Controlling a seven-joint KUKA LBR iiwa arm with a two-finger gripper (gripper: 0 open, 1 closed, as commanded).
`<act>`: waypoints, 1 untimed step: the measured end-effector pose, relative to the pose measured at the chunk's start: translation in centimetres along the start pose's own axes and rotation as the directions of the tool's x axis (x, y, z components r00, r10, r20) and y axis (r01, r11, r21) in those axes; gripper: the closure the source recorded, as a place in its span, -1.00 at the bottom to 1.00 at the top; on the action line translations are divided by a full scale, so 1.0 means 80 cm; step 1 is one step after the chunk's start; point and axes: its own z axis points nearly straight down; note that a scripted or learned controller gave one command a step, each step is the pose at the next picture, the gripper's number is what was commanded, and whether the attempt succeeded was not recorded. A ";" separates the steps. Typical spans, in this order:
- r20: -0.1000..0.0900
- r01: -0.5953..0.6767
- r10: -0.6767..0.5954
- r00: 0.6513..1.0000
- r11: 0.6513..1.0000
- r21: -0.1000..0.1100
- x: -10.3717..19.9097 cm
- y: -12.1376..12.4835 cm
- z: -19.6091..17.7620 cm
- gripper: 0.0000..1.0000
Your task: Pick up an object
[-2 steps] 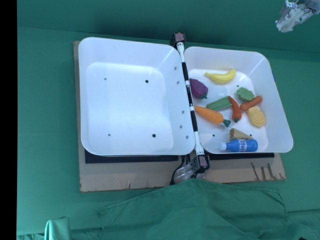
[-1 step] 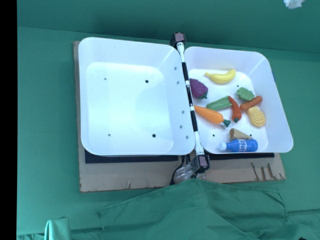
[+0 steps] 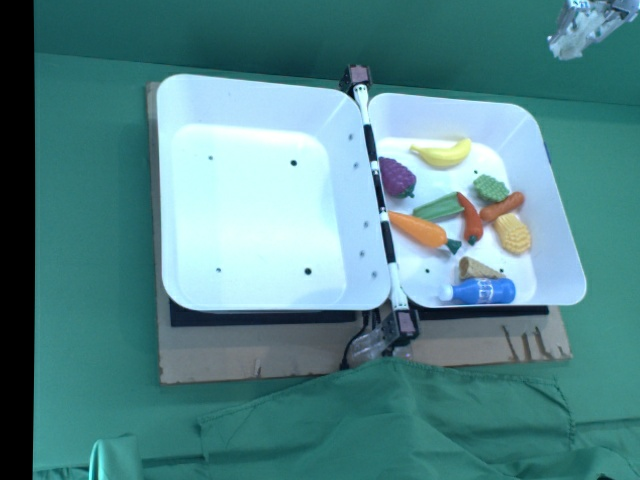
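So the counter (image 3: 90, 218) is covered in green cloth, with more of the same green hanging as a backdrop behind it and a rumpled green sheet (image 3: 400, 423) bunched up along the front edge. A flat piece of cardboard (image 3: 250, 363) sits on the counter with two shallow white bins on top, side by side, touching along a black-and-white rail (image 3: 378, 203). The left bin (image 3: 200, 98) is the bigger-looking one; the right bin (image 3: 530, 128) holds all the toy food. Biggest to smallest-ish: a carrot (image 3: 420, 231), a blue bottle (image 3: 482, 291) near the front wall, a yellow banana (image 3: 443, 153) at the back, a purple bunch of grapes (image 3: 397, 176) by the rail, a green pod (image 3: 438, 207), an orange-red pepper (image 3: 471, 218), yellow corn (image 3: 513, 233), an orange sausage-shaped piece (image 3: 502, 206), a small leafy green thing (image 3: 490, 187) and a tan cone (image 3: 478, 268).

The tool (image 3: 578, 28) hangs way up in the top right corner, well clear of both bins, touching nothing and holding nothing. Whether it's released or clenched, can't tell, too small.
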 end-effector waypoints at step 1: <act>0.001 0.002 -0.002 1.000 1.000 -0.005 -0.006 0.007 0.014 1.00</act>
